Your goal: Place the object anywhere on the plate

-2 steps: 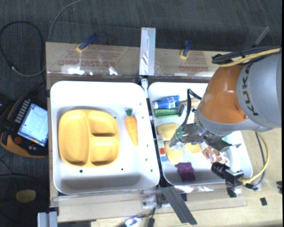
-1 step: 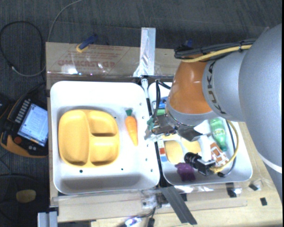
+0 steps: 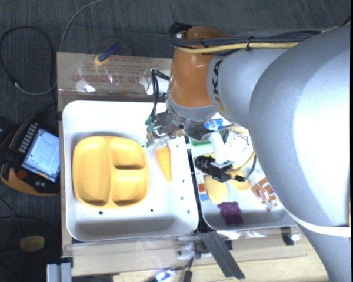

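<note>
One grey arm [image 3: 282,98] dominates; its gripper [image 3: 159,135] hangs at twelve o'clock over an orange carrot [image 3: 164,162], grip unclear to us. The carrot lies at three o'clock beside the yellow divided plate [image 3: 110,170], so placing remains.

surface [image 3: 106,63]: brown, at a slant | on it: left white bin [image 3: 106,228] and right white bin [image 3: 247,223] touching side by side; clear plastic wrap [image 3: 109,75] at far edge; blue-yellow item [image 3: 107,53] beside it
</note>
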### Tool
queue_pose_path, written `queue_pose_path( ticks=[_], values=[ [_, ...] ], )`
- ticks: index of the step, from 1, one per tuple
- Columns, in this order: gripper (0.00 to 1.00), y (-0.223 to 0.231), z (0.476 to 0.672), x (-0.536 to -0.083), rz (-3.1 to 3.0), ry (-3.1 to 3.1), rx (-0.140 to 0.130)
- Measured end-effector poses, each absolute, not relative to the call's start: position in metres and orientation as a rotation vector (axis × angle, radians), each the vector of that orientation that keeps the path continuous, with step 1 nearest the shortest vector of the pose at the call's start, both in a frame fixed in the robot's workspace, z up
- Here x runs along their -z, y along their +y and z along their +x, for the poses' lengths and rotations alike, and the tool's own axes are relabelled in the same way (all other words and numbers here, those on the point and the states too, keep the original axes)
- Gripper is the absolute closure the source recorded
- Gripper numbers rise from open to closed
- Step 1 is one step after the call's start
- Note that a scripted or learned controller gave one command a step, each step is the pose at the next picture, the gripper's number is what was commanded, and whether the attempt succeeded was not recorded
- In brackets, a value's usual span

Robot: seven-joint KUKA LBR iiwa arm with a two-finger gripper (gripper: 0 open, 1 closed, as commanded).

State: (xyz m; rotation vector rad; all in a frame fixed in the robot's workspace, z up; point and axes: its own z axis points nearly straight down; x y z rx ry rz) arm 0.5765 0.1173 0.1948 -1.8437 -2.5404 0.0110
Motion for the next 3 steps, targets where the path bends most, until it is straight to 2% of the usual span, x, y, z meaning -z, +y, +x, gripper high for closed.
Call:
queue_pose_path(
  ticks=[1, 2, 3],
  values=[
    [1.00, 0.117, 0.591, -0.153, -1.400, -2.808, -0.009],
    [1.00, 0.181, 0.586, -0.185, -1.251, -2.879, -0.007],
    [1.00, 0.210, 0.595, -0.183, -0.400, -3.115, -0.002]
  ],
)
